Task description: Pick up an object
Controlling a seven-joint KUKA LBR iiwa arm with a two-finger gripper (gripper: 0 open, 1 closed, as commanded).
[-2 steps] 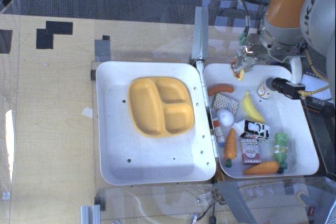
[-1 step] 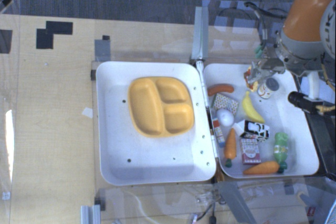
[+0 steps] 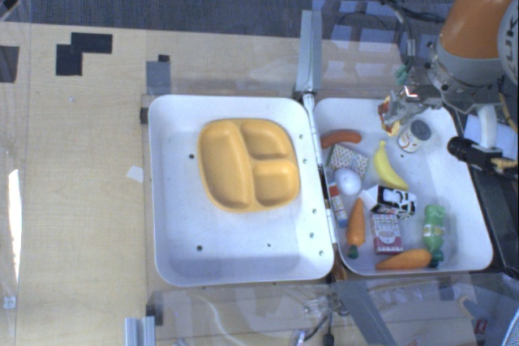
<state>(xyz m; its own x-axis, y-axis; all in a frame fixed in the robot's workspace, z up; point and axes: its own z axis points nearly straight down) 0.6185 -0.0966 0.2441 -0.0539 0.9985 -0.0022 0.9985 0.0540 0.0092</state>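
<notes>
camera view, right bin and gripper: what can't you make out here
- Gripper, camera view: small and cluttered against the items under it, so open or shut, and whether it holds anything, cannot be told.
- Red box in the right bin: label print too small to read.
- Small item beside the white egg-like ball: patterned wrapper, too blurred to identify.
- Arm: cut off by the top and right edges.

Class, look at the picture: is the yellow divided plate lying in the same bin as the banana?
No, the yellow divided plate lies in the left bin; the banana lies in the right bin.
</notes>
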